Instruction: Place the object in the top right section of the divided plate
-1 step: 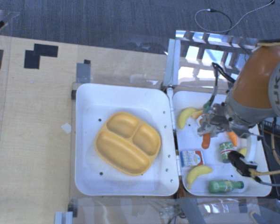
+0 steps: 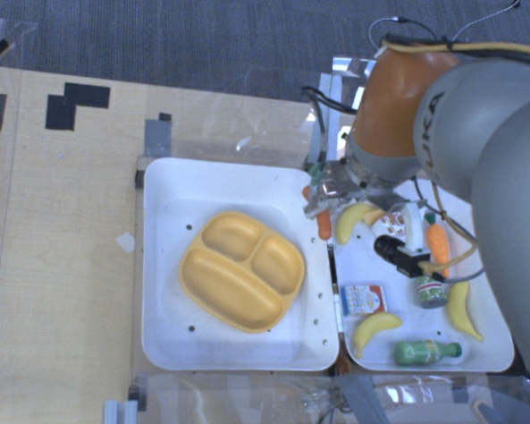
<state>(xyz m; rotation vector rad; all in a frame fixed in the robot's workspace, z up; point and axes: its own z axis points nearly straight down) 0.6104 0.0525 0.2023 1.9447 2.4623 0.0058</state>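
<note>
My pincer (image 2: 324, 194), grip unclear, hangs at the two white bins' shared edge, a small orange carrot-like piece (image 2: 323, 225) just below, the yellow divided plastic plate (image 2: 242, 270) waiting left

arm (image 2: 467, 129) cut off at right edge, right bin (image 2: 498, 351) partly hidden beneath it

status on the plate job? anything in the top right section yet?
Done: nothing. The plate in the left bin has all its sections bare. In hand: the pincer sits at the divider between the bins, by a banana and a carrot; I can't tell if it grips either. Left: a sure grasp, the carry, and the drop into the top right section.
</note>
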